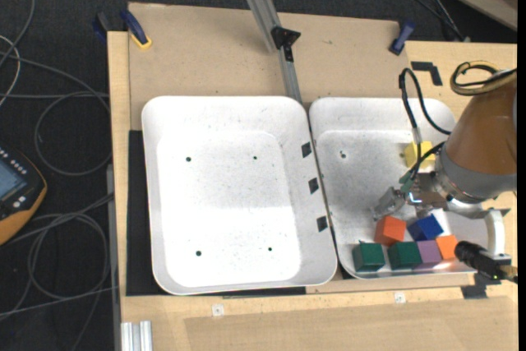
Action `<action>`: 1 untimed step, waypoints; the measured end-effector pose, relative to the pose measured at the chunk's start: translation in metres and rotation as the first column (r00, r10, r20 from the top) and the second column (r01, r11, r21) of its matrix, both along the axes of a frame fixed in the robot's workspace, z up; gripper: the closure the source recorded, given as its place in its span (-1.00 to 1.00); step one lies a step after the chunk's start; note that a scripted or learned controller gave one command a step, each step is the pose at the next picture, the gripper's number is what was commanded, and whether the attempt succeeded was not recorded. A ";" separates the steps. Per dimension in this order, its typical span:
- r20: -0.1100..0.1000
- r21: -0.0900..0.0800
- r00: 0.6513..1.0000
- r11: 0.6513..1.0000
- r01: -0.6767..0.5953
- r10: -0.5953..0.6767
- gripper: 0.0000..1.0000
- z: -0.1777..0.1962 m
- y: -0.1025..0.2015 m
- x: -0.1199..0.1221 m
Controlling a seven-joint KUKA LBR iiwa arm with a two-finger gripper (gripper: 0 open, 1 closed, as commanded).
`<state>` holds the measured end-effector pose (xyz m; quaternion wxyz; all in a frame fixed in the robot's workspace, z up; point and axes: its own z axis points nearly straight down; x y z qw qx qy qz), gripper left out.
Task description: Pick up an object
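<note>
Orange cube sits in right white bin, near its front wall | gripper just above it; finger state I cannot tell | best descend centred, clear of blue cube

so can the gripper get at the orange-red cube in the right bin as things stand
Probably yes. The gripper hangs just above the orange-red cube in the right white bin, and the cube's top is uncovered. A blue cube and a dark green cube sit close by and may crowd the fingers.
</note>
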<state>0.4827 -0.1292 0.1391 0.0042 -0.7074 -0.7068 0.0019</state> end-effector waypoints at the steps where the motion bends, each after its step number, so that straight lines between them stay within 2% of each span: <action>1: 0.006 -0.001 1.000 1.000 -0.002 0.002 -1.00 -0.042 0.001 0.000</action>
